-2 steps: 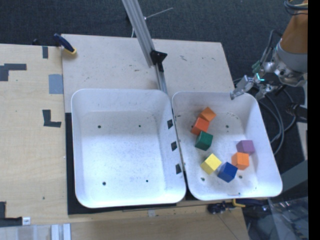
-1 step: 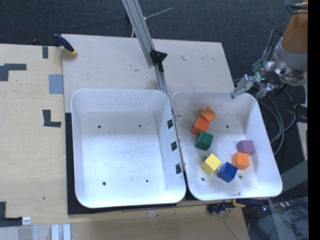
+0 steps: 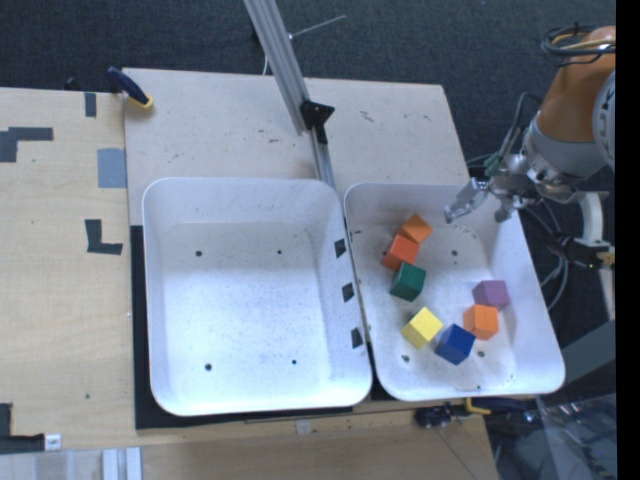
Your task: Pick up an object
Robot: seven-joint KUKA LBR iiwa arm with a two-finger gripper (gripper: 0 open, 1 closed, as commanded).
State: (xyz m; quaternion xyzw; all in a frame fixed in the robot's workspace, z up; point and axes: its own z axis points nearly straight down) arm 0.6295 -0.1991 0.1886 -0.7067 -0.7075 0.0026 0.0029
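bins (image 3: 250, 193) white, speckled | blocks: orange (image 3: 414, 231), green (image 3: 407, 282), yellow (image 3: 423, 326), blue (image 3: 455, 344), purple (image 3: 491, 292)

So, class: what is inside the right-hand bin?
Inside the right-hand bin lie seven blocks: two orange blocks touching, a green block, yellow, blue, purple and a small orange one. The gripper hangs over its far edge, hiding some rim.

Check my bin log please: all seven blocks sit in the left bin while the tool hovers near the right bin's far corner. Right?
Wrong bin. The camera view shows the seven blocks, among them the green block and blue block, in the right bin; the tool does hover near its far corner.
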